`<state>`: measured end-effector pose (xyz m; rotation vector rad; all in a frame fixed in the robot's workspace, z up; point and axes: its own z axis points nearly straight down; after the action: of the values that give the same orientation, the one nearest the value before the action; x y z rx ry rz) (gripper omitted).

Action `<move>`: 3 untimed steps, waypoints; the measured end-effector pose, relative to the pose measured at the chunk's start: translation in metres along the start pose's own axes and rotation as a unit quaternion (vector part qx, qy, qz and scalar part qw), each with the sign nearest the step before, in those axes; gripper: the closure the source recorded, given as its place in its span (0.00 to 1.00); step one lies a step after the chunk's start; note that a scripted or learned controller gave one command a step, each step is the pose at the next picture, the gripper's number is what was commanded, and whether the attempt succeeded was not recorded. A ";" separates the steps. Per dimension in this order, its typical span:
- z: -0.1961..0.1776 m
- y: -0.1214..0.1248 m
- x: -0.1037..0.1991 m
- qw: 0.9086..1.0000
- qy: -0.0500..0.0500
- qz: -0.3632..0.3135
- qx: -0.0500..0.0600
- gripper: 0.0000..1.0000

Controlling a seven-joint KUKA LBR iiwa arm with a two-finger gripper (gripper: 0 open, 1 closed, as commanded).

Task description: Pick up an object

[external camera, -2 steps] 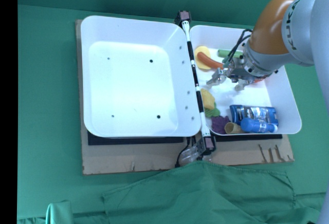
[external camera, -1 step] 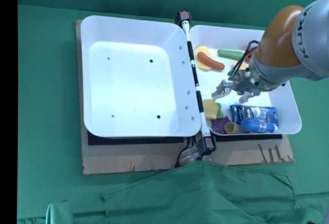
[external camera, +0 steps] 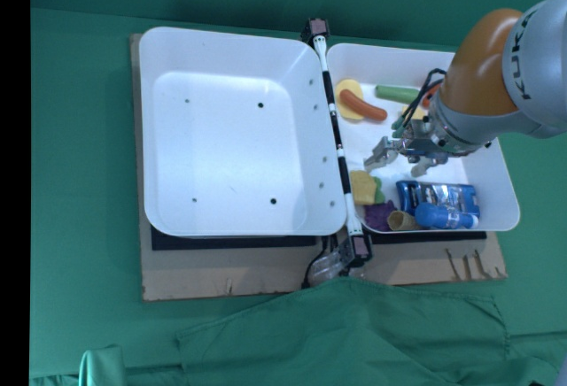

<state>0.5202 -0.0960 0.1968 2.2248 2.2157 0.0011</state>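
- The arm (external camera: 523, 57) reaches in from the right, its orange band above the right bin (external camera: 500, 198), and the gripper (external camera: 403, 156) hangs over the middle of that bin.
- The fingers are spread apart: one metal fingertip (external camera: 379, 154) points toward the divider between the bins, and the other sits near the gripper's body, further right. Nothing shows between them, and whether the tips touch the bin floor cannot be told from this slant.
- Just below the left fingertip lies a yellow sponge-like block (external camera: 361, 187), near but apart from it.
- A purple piece (external camera: 379, 216) lies against the lower edge of the yellow block, with a small tan cone (external camera: 400, 220) beside it.
- A blue packet (external camera: 438, 196) and a blue bottle (external camera: 446, 216) lie in the near right corner of the bin, below the gripper.
- Toward the far side of the bin sits a red sausage (external camera: 363, 106) resting across a yellow disc (external camera: 348, 92), and a green stick (external camera: 396, 93) lies just right of them, partly hidden by the wrist.
- The left bin (external camera: 155, 57) sits beside the right one, the two touching along the middle divider.
- Green cloth (external camera: 354, 331) covers the bench in front of the bins.
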 end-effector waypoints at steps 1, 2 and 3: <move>0.011 -0.045 -0.027 1.000 -0.001 -0.001 -0.014 0.00; 0.011 -0.047 -0.079 1.000 -0.001 -0.001 -0.010 0.00; -0.002 -0.045 -0.081 1.000 -0.005 0.000 -0.015 1.00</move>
<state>0.4745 -0.1766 0.1983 2.2058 2.1951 0.0221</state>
